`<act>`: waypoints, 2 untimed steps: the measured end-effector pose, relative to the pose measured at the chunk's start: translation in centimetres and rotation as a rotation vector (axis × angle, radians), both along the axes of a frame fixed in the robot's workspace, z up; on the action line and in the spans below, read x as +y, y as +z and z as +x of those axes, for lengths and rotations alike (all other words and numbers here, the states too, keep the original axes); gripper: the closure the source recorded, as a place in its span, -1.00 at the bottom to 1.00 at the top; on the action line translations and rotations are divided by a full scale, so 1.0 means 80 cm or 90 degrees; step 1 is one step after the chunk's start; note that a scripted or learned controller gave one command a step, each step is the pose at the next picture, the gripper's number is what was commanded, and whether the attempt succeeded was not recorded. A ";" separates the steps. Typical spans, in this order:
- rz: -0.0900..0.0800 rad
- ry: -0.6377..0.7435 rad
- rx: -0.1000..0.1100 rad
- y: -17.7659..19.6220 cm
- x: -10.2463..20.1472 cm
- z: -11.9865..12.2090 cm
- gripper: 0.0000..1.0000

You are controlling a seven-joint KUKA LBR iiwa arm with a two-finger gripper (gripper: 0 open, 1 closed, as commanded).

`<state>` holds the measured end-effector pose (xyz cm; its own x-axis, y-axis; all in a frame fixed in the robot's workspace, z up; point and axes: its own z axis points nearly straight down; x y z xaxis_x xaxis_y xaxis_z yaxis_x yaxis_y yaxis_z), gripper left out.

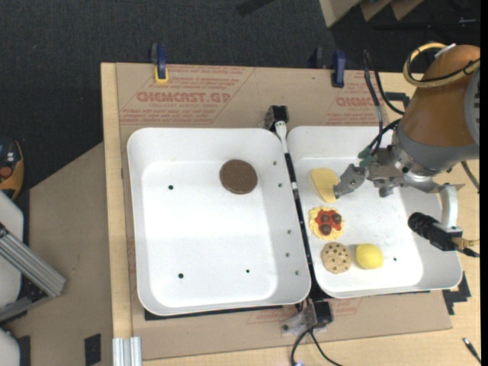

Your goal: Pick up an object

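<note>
Gripper [349,181] sat low over the right bin [396,277], jaws parted and grasping nothing, as you would have seen.
Nearest the camera in that bin, you had a chocolate-chip cookie [335,257] just beside a yellow lemon-like piece [370,256]; behind them lay a small tart with red and dark berries [326,222], and farther back a pale yellow wedge [323,183], which the fingertips stood just beside on its right, contact not determinable. You would have noted the grey arm [435,120] entering from the right above the bin's far half. In the left bin [152,227], a round brown disc [239,177] lay alone toward the far side, well apart from the gripper.
</note>
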<state>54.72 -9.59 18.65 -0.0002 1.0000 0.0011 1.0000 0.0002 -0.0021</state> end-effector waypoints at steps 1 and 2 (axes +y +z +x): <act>0.000 0.001 0.001 -0.134 0.001 0.039 -1.00; -0.001 -0.001 -0.003 -0.114 -0.001 0.040 1.00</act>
<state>57.88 -9.65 9.55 0.0011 1.0000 -0.0011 1.0000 -0.0011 0.0026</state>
